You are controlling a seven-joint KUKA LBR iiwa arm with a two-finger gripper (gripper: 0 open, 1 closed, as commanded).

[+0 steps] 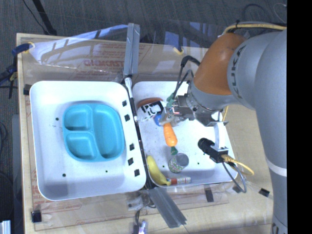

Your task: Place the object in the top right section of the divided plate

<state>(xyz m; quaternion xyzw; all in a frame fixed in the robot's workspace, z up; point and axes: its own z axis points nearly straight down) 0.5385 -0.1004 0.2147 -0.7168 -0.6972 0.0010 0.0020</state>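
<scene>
Item, nearest edge: a banana (152, 168) is lying curled in the near left corner of the right bin (202, 172). A red-capped tube (181, 180) is resting along the near wall just beside it.

Item: a small grey can (179, 162) is standing just beyond the tube and near the carrot's lower tip.

Item, probable task object: a carrot (170, 135) is lying on the floor of the right bin with its upper end pointing at the tool (170, 117). The tool is hovering directly over that end, which suggests a pick being lined up. Whether the tool is open, closed or gripping the carrot cannot be told, as the wrist is hiding the contact.

Item: a small blue thing (158, 120) is sitting just to the left of the tool, close enough to be crowding a grasp.

Item, far corner: a brown, black and white object (151, 106) is sitting against the bin's left wall.

Item, destination: a blue divided plate (92, 130) is waiting bare in the left bin (48, 155), well apart from the carrot. The raised walls between the two bins are standing in the way, so any carry is likely needing a lift over them.

Both bins are sitting on the worktop (243, 199).
</scene>
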